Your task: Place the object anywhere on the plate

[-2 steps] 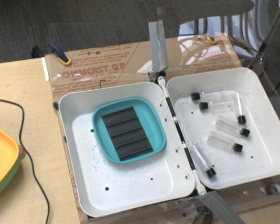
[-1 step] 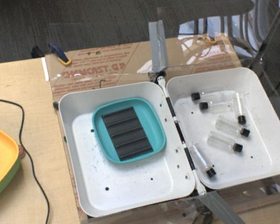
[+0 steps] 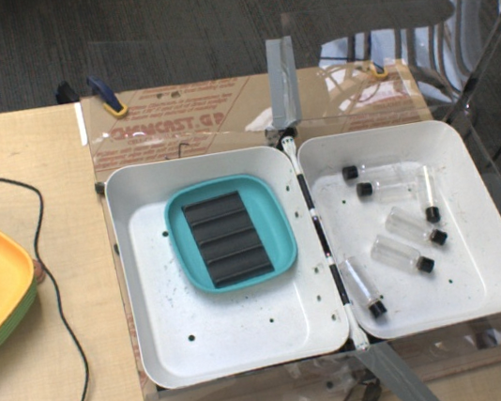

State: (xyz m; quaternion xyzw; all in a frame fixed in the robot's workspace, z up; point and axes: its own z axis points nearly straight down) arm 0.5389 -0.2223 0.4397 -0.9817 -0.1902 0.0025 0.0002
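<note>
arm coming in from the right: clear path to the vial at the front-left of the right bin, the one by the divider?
Probably yes. The vial lies on the right bin floor with nothing over it. Catch: it sits close to the wall beside the left bin, so the grasp may be cramped on that side. The other vials lie apart from it.

Counts on the bench: two bins, one plate, several vials.

You see two white bins (image 3: 226, 351), one teal plate (image 3: 230, 231) carrying one dark ribbed block (image 3: 226, 238), and what look like six clear black-capped vials (image 3: 402, 255), though the transparent bodies blur together.
</note>
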